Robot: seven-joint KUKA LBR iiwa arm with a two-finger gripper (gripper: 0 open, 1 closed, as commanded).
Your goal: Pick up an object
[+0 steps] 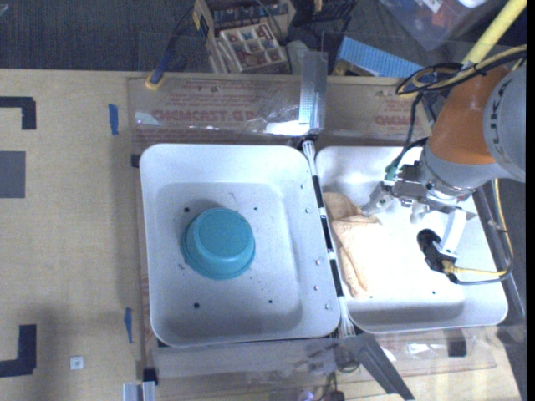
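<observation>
Grey arm hangs over the right bin. Its gripper, jaws seemingly apart, holds nothing beside a tan cloth. Left bin holds a blue bowl.

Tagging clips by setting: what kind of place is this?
Most likely a robotics lab grasping bench, not a home or a factory line. Two shallow white bins, the left bin and the right bin, sit side by side under an industrial arm, with cardboard and storage clutter behind.
</observation>
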